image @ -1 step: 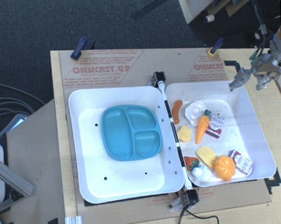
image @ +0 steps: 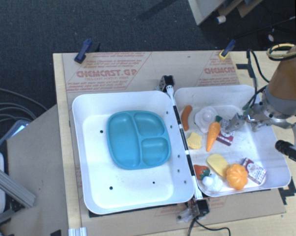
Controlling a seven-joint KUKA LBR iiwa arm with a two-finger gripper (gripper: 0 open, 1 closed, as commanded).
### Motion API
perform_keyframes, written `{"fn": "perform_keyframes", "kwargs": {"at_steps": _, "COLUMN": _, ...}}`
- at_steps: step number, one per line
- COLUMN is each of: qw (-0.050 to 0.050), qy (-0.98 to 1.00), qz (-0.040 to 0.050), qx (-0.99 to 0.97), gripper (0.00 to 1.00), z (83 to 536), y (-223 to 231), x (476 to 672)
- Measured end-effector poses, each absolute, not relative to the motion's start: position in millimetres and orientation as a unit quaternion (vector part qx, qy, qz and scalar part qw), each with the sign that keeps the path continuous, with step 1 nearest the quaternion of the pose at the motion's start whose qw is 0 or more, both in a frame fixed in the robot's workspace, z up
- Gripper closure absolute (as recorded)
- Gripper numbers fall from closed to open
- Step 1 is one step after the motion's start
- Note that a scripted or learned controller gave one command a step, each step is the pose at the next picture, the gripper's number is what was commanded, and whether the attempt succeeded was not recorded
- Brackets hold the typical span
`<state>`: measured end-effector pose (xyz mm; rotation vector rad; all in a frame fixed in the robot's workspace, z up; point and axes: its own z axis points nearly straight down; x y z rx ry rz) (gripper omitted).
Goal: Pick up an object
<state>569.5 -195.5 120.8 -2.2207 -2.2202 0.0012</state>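
The tool [image: 231, 123] hangs low in the right bin [image: 275, 175], just at 3 o'clock of the carrot [image: 213, 134], likely lining up a grab; whether it is spread I cannot tell. One blue tray [image: 138, 139] sits in the left bin [image: 91, 156]. Two bins on the desk [image: 116, 70]; one carrot, one sausage [image: 186, 116], one orange [image: 236, 176].

Single fixed cam, mounted above the brown cardboard-covered bench [image: 136, 66], looking down at a slant from mid distance. Both shallow white plastic bins [image: 92, 191] sit fully in frame, bench's far edge toward top; grey arm with orange band [image: 284, 89] enters at the right edge.
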Motion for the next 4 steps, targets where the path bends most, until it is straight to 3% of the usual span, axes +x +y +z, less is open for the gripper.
{"fn": "perform_keyframes", "kwargs": {"at_steps": 1, "qw": 0.0, "qy": -0.708, "qz": -0.0003, "qx": -0.707, "gripper": 0.0, "z": 85.2, "y": -171.4, "x": 640.5}}
{"fn": "perform_keyframes", "kwargs": {"at_steps": 2, "qw": -0.004, "qy": -0.708, "qz": -0.0028, "qx": -0.706, "gripper": 1.0, "z": 98.6, "y": -171.0, "x": 643.1}}
{"fn": "perform_keyframes", "kwargs": {"at_steps": 3, "qw": -0.003, "qy": -0.708, "qz": -0.0017, "qx": -0.706, "gripper": 0.0, "z": 97.1, "y": -171.0, "x": 642.1}}
{"fn": "perform_keyframes", "kwargs": {"at_steps": 4, "qw": -0.001, "qy": -0.707, "qz": -0.0004, "qx": -0.707, "gripper": 0.0, "z": 85.0, "y": -170.0, "x": 666.8}}
